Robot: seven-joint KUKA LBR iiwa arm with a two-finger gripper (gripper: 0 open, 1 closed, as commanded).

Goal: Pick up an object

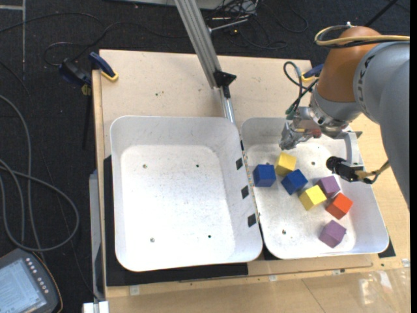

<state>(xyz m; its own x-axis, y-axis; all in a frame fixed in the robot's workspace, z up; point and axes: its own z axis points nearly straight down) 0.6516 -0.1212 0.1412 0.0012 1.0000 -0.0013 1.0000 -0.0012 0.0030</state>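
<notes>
The right bin (365, 240) holds several foam cubes: a blue one (264, 175), a yellow one (285, 163), another blue one (294, 181), a yellow one (313, 196), a purple one (329, 185), an orange one (339, 205) and a purple one (333, 233). My gripper (290, 139) hangs over the bin's far part, just above and behind the first yellow cube. Nothing shows between its tips.
The left bin (124, 175) lies beside the right one. A metal pole (199, 38) slants down to the bins' far edge. Blue and yellow clamps (98, 67) sit at the bench's far left corner. Cables (339, 34) loop over the arm.
</notes>
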